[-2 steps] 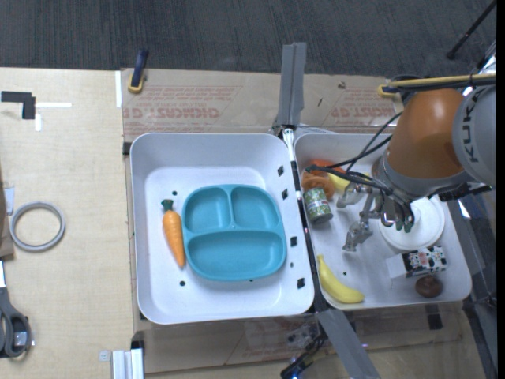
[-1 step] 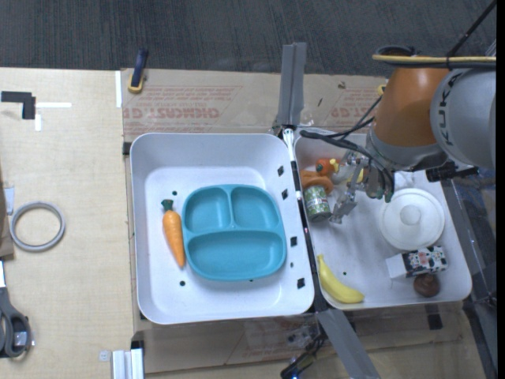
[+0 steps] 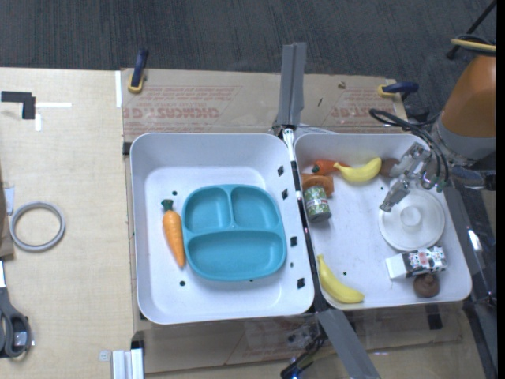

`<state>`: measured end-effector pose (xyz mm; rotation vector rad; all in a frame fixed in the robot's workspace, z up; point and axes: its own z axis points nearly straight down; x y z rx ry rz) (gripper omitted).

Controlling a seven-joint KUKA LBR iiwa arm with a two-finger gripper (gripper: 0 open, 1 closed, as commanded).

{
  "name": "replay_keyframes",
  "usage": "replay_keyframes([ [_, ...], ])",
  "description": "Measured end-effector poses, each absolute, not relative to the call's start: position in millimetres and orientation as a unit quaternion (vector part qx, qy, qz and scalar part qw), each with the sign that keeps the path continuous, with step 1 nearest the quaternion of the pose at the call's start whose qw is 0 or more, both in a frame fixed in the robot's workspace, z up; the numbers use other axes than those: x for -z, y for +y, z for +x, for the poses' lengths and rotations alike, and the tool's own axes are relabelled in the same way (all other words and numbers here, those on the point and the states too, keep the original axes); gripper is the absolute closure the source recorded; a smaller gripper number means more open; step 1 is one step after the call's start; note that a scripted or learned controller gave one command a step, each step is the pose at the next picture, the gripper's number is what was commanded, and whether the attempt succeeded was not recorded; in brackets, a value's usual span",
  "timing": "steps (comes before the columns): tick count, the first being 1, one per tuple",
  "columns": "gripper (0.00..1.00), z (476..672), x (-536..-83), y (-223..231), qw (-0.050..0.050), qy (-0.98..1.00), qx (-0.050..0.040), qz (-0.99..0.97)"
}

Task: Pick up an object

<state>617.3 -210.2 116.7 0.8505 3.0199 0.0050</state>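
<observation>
The gripper (image 3: pixel 398 186) hangs over the right bin (image 3: pixel 371 290), near its far right side, just above the rim of a white round plate (image 3: pixel 412 219); its two metal fingers (image 3: pixel 392 198) stand a little apart with nothing between them. The task names no particular thing, and the nearest candidate is that plate — stiff, smooth and probably light, but flat and wide, so a grasp would likely have to pinch the raised rim, where the plastic may slip. The better choices are probably the two bananas: one (image 3: pixel 359 170) lies just left of the gripper by the far wall, the other (image 3: pixel 338 283) near the front left corner. Both look like light toy fruit, firm enough to squeeze, best taken across the narrow middle. The small green can (image 3: pixel 317 204) beside the divider is rigid and round — it could roll out of a poor grip. A white toy car (image 3: pixel 416 262) and a brown ball (image 3: pixel 426 284) sit close together in the near right corner, crowding each other.
</observation>
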Motion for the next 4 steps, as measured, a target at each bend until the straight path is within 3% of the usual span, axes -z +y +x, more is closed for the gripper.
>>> replay_keyframes([
  [1, 0.0, 632.5, -92, -118, 0.001, 0.908, 0.0007, 0.418],
  [2, 0.0, 651.5, -138, -208, 0.003, 0.894, 0.0004, 0.449],
  [3, 0.0, 659.5, -93, -175, 0.001, 0.867, 0.0004, 0.498],
  [4, 0.0, 659.1, -92, -143, 0.001, 0.829, 0.0008, 0.559],
])
